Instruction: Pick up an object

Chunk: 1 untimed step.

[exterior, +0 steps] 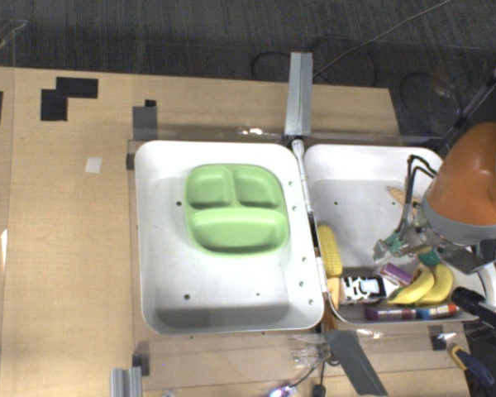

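A wooden bench (66,246) bears two white bins (161,246) side by side.

The room is bright, with soft light from above — nothing looks dim. The white bins (223,317) shine pale, and a grey shadow sits along the left bin's near wall. The green tray (234,208) casts a faint shadow on its left. The picture is a bit fuzzy — small things look smeared. The worktop (66,246) looks evenly lit.
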Motion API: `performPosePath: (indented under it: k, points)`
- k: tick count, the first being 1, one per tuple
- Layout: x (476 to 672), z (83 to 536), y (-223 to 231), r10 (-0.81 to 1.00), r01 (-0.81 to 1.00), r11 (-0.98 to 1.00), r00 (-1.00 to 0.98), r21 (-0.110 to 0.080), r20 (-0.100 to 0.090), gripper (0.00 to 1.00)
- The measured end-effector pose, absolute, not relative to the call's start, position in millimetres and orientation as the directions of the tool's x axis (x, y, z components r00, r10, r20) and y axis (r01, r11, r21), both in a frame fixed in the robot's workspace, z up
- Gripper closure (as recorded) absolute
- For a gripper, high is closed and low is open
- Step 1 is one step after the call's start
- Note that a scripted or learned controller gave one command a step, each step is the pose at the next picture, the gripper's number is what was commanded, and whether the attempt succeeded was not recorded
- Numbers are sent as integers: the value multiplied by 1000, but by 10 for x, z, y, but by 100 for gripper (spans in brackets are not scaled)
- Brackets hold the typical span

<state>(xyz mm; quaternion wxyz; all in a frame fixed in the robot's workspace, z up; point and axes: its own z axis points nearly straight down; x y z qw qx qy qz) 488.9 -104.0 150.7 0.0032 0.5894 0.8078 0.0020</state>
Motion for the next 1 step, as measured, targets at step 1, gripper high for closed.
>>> performPosePath:
  k: [1]
  points:
    - [5343, 1850, -499, 999, 999, 35, -35, 4, 0, 100]
